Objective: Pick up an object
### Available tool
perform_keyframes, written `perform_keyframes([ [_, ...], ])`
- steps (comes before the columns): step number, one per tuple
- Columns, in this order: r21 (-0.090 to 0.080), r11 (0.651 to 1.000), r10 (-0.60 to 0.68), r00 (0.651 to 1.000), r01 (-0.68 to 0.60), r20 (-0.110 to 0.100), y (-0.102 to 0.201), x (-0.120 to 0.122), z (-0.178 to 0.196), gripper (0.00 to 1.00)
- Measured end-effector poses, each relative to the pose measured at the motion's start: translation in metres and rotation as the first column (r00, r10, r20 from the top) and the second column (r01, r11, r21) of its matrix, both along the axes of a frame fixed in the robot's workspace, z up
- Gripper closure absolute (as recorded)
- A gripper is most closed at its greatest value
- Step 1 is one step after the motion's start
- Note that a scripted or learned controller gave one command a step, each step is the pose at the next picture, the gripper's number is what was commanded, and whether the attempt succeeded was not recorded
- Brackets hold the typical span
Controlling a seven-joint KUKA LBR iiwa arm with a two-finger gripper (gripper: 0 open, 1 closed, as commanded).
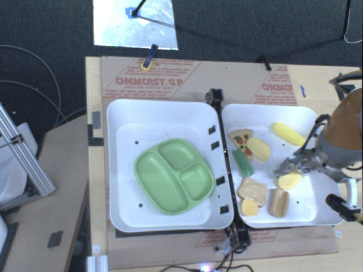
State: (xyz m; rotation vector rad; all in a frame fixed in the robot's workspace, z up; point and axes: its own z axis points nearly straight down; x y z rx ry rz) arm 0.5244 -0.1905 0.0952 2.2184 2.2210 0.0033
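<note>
A: Where is the arm (pixel 347 132)?

B: It comes in from the right edge, its orange band above the wrist, and bends down over the right bin (pixel 306 118). The gripper (pixel 288 169) sits low inside that bin, pointing left, its dark metal fingers just above a small pale yellow round piece (pixel 290 181).

A: Is it holding that piece?

B: I cannot tell. The fingers look close to it, perhaps touching its upper edge, but the piece is not plainly between them, and whether the jaws are spread or pressed together is too small and blurred to make out.

A: What else lies in the right bin?

B: Toy food. A yellow corn cob (pixel 288 134) near the far wall, beside the arm. A pizza slice (pixel 241 139) at the left, with a yellow oval piece (pixel 260 149) touching it on its right and a green stick-shaped vegetable (pixel 244 162) just below. Nearer the front, a slice of tan bread (pixel 253 190), a small yellow wedge (pixel 249 208) against it, and a brown bread roll (pixel 278 202) to their right, just below the pale round piece.

A: And the left bin (pixel 122 129)?

B: It holds a green divided plate (pixel 173 175) with three compartments, lying flat near the middle. Both bins rest side by side on a cardboard sheet (pixel 170 78) on the bench.
</note>
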Motion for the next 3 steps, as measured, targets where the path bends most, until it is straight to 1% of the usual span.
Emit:
perform_keyframes([
  [1,0.0,1.0,0.01,1.0,-0.01,0.005,0.058,0.059,0.033,1.0],
  [2,0.002,1.0,0.008,1.0,-0.008,0.002,0.119,0.044,0.093,1.0],
  [3,0.002,1.0,0.009,1.0,-0.009,-0.003,0.19,0.017,0.089,1.0],
])
